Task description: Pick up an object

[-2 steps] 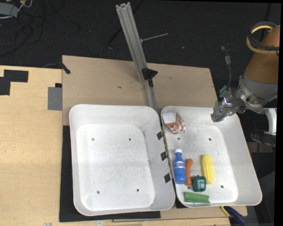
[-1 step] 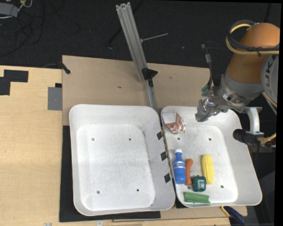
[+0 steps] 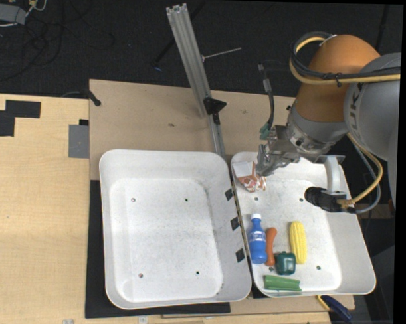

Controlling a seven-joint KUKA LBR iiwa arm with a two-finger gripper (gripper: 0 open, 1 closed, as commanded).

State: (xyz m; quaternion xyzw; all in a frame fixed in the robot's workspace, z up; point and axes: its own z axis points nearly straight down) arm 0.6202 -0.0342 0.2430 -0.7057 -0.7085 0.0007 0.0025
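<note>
arm: grey kuka arm [image 3: 365,97] with orange band, reaching in from the right over the right bin [image 3: 358,280].
gripper: gripper [image 3: 266,163] low at the bin's far left corner; open or closed cannot be told from this slant.
nearest object: small pink-and-clear packet [image 3: 252,182], just below and slightly left of the gripper tip, possibly touching it; outline too blurred to give a long axis.
other objects: blue bottle [image 3: 257,239], orange carrot [image 3: 271,245] and yellow corn [image 3: 297,242] lie side by side nearer the camera, long axes running near to far; dark green block [image 3: 285,263]; green pod [image 3: 281,283] crosswise.
left bin: white left bin [image 3: 112,181].
judgement: the packet is the likely target.
</note>
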